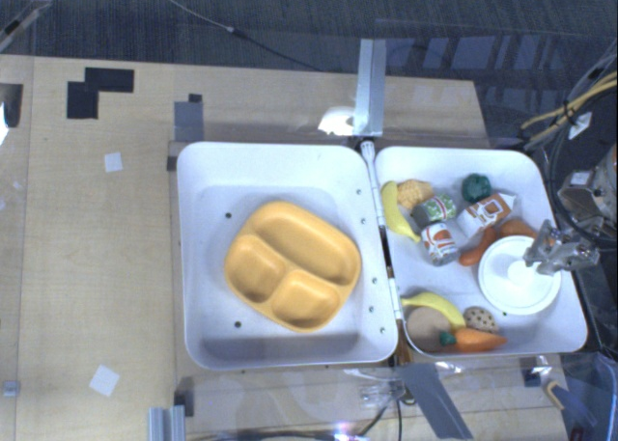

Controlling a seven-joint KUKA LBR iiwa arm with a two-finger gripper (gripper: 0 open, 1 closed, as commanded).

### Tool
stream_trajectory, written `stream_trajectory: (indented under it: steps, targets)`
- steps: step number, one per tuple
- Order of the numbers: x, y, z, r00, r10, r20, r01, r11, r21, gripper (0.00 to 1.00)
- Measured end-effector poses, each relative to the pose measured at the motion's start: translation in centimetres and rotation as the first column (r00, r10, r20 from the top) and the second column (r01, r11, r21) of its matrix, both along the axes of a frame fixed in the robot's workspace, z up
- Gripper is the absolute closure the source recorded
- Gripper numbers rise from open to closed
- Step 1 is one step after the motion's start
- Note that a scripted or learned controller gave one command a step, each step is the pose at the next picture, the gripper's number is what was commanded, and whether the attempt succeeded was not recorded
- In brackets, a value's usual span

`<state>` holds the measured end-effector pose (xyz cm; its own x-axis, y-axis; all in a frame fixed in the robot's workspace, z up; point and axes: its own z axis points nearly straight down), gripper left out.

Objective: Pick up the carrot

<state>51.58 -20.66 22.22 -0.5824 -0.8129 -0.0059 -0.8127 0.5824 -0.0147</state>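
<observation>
The carrot (477, 340), orange with a green top at its left end, lies along the front wall of the right bin (541, 171). It rests beside a cookie (477, 317) and a brown round piece (423, 329). My gripper (554, 255) hangs at the right side of that bin, over the right rim of a white bowl (516, 277). It is behind and to the right of the carrot, well apart from it.
The right bin also holds two bananas (395, 212) (436, 308), two small cans (439, 242), a milk carton (488, 211), a dark green piece (475, 186) and an orange stick (489, 244) partly under the bowl. A yellow divided plate (293, 264) sits in the left bin (205, 236).
</observation>
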Motion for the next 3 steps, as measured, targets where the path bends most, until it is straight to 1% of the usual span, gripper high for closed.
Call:
stream_trajectory:
  steps: [1,2,3]
  targets:
    - [-2.4,1.0,-13.3,0.986,0.166,-0.003,-0.166,0.986,-0.001,1.0]
    - [-2.5,0.8,9.2,0.941,0.338,-0.002,-0.338,0.941,-0.007,1.0]
    - [-2.3,8.8,-1.7,0.807,0.591,-0.011,-0.591,0.807,0.005,1.0]
